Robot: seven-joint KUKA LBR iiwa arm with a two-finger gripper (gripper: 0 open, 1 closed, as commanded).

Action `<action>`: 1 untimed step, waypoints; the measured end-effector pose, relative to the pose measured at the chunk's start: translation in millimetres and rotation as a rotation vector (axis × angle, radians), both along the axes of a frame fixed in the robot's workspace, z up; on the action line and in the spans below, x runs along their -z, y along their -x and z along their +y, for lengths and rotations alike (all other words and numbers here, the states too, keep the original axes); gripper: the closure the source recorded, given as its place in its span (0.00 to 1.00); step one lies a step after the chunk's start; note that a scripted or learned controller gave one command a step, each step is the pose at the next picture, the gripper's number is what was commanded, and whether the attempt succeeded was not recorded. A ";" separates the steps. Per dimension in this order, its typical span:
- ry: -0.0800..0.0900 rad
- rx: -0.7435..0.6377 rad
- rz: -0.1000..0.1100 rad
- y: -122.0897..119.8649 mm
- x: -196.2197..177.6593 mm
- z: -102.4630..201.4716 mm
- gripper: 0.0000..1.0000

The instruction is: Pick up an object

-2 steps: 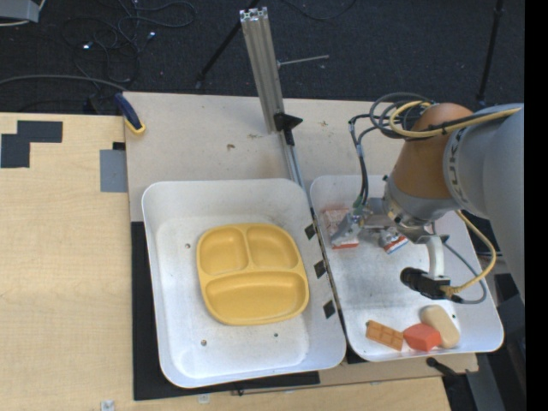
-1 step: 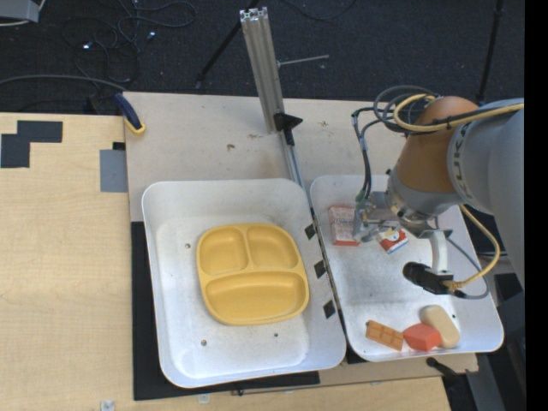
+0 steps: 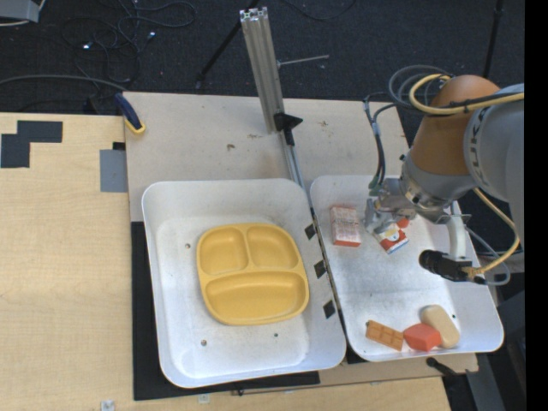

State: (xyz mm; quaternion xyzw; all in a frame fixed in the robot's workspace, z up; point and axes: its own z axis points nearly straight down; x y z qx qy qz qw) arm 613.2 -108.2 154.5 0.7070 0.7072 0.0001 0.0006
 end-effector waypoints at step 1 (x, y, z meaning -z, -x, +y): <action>0.000 -0.001 -0.002 8.4 -49.9 2.2 1.00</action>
